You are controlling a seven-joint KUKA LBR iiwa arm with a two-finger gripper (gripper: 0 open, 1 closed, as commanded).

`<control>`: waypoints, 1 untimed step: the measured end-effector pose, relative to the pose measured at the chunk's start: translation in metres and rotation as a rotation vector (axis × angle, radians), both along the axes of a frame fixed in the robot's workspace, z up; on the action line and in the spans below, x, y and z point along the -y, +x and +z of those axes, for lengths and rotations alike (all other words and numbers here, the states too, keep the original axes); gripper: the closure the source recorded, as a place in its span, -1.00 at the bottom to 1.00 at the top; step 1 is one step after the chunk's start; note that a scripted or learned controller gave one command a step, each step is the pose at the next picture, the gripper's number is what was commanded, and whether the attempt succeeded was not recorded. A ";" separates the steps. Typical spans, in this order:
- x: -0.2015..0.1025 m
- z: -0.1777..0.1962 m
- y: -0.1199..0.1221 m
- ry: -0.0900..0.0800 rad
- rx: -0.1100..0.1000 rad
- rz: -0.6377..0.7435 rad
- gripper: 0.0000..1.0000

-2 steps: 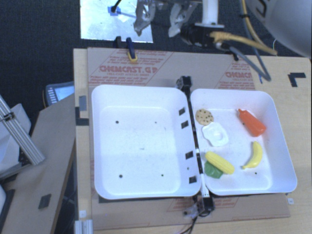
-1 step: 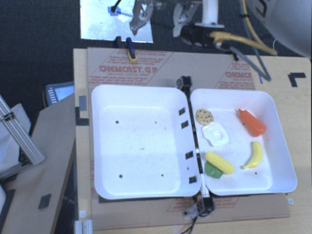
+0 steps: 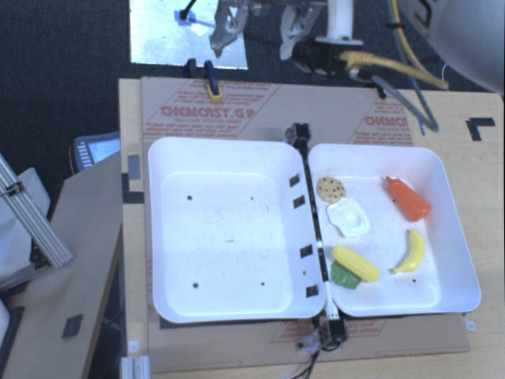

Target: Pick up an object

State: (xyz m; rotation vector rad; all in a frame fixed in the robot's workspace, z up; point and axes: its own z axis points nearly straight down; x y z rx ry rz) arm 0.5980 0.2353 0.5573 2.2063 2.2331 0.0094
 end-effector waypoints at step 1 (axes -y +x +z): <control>0.000 0.000 0.000 0.000 0.000 0.000 -1.00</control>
